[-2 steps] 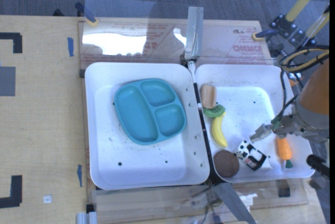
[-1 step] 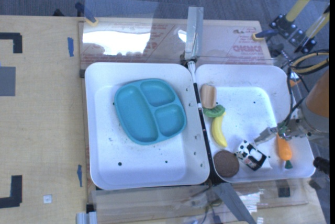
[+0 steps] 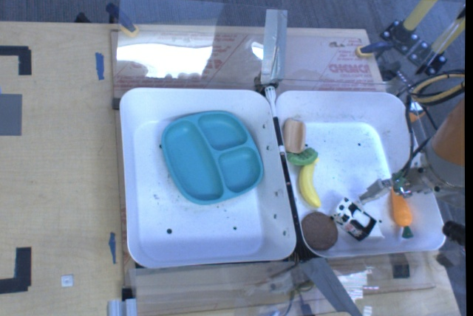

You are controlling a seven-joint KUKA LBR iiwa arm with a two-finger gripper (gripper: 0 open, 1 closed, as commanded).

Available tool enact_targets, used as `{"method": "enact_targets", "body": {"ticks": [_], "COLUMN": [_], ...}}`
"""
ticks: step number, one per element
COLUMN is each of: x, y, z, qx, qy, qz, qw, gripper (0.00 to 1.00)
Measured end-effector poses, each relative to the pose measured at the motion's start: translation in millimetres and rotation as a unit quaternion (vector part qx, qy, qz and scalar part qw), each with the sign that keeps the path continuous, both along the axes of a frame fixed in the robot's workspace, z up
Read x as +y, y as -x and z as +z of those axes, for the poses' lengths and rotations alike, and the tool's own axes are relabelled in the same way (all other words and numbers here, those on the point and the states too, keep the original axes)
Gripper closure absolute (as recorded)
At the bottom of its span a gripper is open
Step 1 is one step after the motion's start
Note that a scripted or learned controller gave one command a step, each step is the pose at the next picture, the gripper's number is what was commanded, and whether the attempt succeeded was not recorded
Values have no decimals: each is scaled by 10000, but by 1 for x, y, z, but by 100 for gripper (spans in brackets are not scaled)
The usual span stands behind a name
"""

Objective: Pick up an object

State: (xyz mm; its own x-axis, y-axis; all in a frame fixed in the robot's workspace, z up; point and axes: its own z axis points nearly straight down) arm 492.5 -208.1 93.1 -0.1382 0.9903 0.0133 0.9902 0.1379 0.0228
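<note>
- My gripper point(image 3: 386, 187) reaches into the right bin point(image 3: 347, 106) from the right side, low over its floor; whether it is spread or closed I cannot tell at this size.
- Nearest thing: a small carrot point(image 3: 400, 211), lying near the bin's right wall, just beside my gripper. Nothing is seen held.
- Judgement: the carrot looks like a light, stiff toy with a smooth, tapering body; it may slip towards the narrow end, so I would grip across the thick middle.
- Alternatives: a black-and-white cow figure point(image 3: 353, 218) near the front and a banana point(image 3: 308, 185) further left, both likely light and rigid.
- The left bin point(image 3: 140, 233) holds a blue divided plate point(image 3: 212, 156), broad and flat, poor for a pinch.
</note>
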Motion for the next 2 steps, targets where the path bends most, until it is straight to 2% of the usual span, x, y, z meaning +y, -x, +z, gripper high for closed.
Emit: {"method": "enact_targets", "body": {"ticks": [1, 2], "x": [-6, 51], "y": [0, -46], "z": [7, -6], "qx": [-16, 74], "qy": [62, 95], "qz": [-35, 22], "qw": [10000, 9999], "gripper": [100, 100]}}
